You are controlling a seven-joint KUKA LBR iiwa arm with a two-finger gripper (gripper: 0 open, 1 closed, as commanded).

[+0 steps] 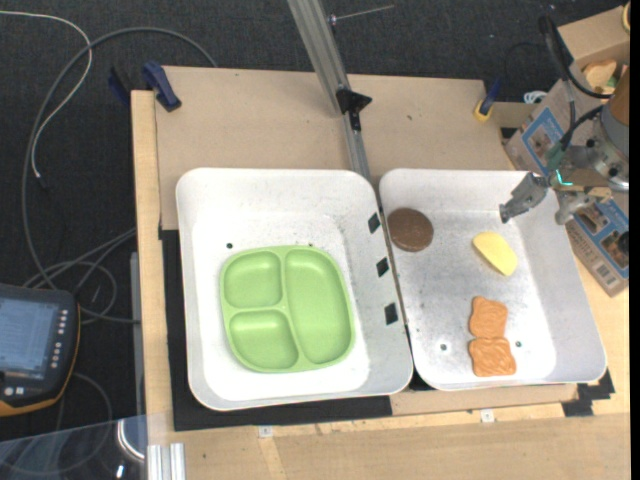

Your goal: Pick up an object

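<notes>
Objects for picking, right bin [560, 368]: one brown round disc [410, 229] near the upper left corner; one yellow wedge [495, 253] right of the disc, apart from it; two orange waffle-like pieces [490, 337] toward the front, touching end to end. Left bin [200, 208]: one green three-compartment tray [288, 309]. Gripper [548, 200]: over the right bin's upper right edge, fingers spread apart, nothing between them, above and right of the wedge.
</notes>
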